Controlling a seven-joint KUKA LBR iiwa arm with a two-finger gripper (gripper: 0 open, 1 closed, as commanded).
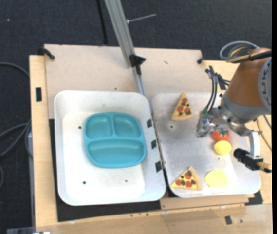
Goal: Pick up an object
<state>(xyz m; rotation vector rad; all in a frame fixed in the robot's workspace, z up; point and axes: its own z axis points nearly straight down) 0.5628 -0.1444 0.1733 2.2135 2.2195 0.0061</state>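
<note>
The right bin holds two toy pizza slices, one at the back and one at the front. A flat yellow disc lies near the front slice. A yellow ball and a red tomato-like piece sit at the right side. My gripper hangs low over the bin just left of the red piece, under the grey and orange arm. Nothing shows between its fingers.
The left bin carries a teal divided plate in its middle. A slanted metal pole rises behind the bins. Bare floor of the right bin lies between the two pizza slices.
</note>
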